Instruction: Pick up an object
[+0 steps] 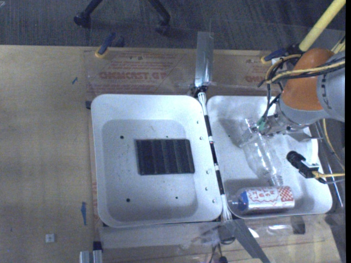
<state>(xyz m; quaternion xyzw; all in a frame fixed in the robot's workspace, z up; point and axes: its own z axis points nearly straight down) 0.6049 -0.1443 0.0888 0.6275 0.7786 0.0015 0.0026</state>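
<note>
Arm over the right bin (323, 199) — clear plastic bottle (262, 153) below it

The hand (258, 126) sits at the bottle's upper end; whether it is clenched or released cannot be told. A red-and-white tube (264, 197) lies along the near wall — the left bin (109, 114) holds a dark grate (164, 156).

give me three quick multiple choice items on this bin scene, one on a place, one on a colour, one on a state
1. Where does the dark ridged panel lie?
A. left bin
B. right bin
C. bench

2. What colour is the cap of the labelled bottle?
A. green
B. blue
C. yellow

3. How does the labelled bottle rest?
A. upright
B. on its side
C. leaning on the arm

Key: 1 A, it sits mid-floor of the left bin. 2 B, its left end shows blue. 3 B, it lies lengthwise along the near wall of the right bin.
</note>
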